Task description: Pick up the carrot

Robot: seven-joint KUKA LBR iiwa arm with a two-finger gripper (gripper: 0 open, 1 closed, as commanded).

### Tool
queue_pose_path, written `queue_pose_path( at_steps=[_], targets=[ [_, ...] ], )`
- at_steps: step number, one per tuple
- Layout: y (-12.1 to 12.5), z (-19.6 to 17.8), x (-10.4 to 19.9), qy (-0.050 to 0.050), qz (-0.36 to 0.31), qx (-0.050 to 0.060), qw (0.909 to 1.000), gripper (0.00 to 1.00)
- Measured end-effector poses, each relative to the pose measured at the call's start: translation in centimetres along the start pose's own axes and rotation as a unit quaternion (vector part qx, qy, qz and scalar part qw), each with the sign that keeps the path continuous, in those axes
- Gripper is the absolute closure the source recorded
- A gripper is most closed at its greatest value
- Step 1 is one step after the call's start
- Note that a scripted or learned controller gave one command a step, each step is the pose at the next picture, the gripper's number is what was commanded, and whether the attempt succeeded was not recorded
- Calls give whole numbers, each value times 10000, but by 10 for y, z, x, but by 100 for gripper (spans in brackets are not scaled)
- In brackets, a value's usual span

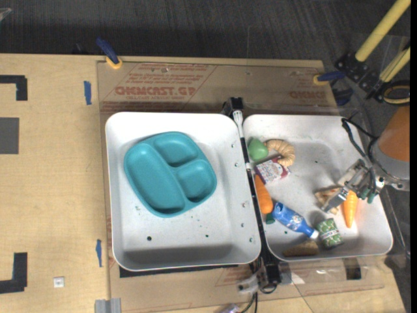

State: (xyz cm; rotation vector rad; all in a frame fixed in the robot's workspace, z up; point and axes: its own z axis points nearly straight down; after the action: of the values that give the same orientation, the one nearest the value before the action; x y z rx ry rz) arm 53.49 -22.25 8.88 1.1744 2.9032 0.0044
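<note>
Carrot's right at the pincer, but don't trust that grip yet

The carrot (350, 210) hangs at the pincer (358, 186) tips, can't tell if it's clamped; it could slip out onto the tan scrap (328, 193) beside it, or the can (329, 233) further along.

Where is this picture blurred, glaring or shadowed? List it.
Camera view: the arm's orange band is soft and out of focus at the right edge; the hand looks murky next to the carrot; mild sheen on the tray; soft shadow across the right bin floor; lighting otherwise even.
</note>
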Motion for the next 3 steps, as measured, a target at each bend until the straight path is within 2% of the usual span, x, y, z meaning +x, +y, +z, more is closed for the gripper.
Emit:
queue_pose_path(
  at_steps=[1,2,3],
  targets=[
    [10,0,3,36,1343,-55,9909,0],
    [9,-1,24,114,3870,-90,9220,0],
    [-16,-1,43,103,3175,-97,9481,0]
  ],
)
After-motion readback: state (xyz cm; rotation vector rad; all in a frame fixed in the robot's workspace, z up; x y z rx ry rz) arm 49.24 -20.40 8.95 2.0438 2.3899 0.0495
